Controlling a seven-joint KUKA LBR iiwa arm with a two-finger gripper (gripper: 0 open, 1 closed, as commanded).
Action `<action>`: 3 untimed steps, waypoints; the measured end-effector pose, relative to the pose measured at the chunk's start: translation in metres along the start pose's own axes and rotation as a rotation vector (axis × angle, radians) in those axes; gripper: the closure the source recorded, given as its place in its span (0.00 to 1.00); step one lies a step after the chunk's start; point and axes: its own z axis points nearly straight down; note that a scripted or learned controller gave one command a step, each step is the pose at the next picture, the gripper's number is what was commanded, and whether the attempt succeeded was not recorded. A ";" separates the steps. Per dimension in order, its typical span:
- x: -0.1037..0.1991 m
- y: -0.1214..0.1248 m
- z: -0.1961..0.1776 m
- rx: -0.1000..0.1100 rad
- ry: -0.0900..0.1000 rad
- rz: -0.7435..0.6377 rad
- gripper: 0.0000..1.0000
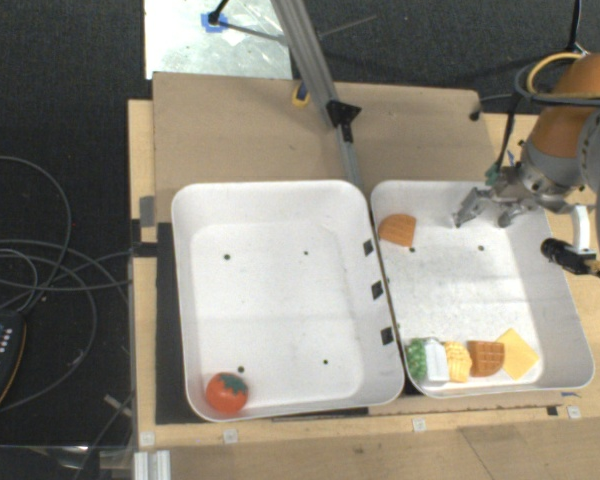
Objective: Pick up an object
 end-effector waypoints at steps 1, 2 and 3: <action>0.000 0.001 -0.013 -0.005 -0.004 -0.004 1.00; -0.001 -0.001 -0.058 -0.019 -0.010 0.002 1.00; -0.001 0.001 -0.114 -0.020 -0.010 0.001 1.00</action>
